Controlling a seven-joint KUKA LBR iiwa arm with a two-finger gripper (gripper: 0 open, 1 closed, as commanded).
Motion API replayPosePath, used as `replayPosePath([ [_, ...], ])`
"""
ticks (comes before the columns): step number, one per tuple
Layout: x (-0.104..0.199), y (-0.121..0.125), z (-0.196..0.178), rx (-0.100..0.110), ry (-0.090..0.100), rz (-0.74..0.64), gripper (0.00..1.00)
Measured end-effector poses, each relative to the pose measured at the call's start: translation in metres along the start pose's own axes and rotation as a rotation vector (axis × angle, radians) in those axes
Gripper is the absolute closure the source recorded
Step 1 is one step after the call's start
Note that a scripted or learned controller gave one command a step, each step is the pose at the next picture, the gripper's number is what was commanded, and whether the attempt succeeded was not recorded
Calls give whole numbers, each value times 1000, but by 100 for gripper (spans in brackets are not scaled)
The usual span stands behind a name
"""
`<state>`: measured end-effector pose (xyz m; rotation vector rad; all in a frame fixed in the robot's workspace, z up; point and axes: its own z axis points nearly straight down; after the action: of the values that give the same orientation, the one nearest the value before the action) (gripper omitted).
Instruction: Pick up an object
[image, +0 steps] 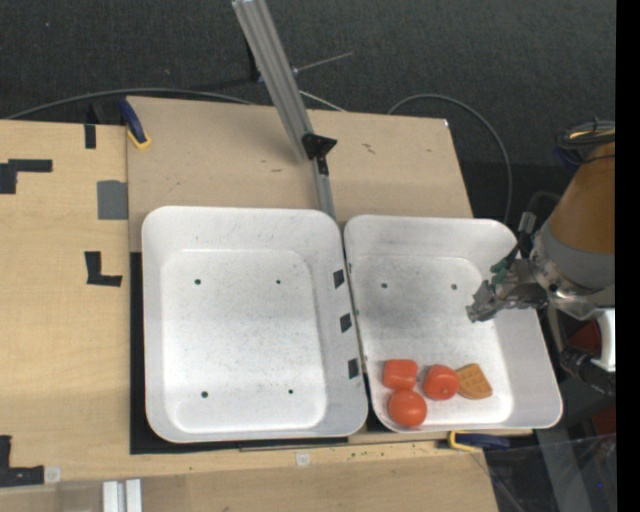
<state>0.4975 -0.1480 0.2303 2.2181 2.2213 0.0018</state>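
The dark metal claw (487, 300) hangs over the right shallow white bin (420, 240); its state I cannot tell. 3 round red fruits (420, 385) and 1 orange wedge (473, 381) lie well below-left of it.

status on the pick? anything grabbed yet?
Done: nothing lifted so far. The three red pieces and the orange piece all lie at the near edge of the right bin.
In hand: the pincer is over the right bin's right side, apart from the items, with nothing seen between its fingers.
Left: reach an item, close on it, lift.
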Motion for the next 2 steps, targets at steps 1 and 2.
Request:
replayPosePath([
  [1, 47, -3, -3, 4, 3, -4, 100],
  [2, 98, -4, 8, 6, 3, -5, 100],
])
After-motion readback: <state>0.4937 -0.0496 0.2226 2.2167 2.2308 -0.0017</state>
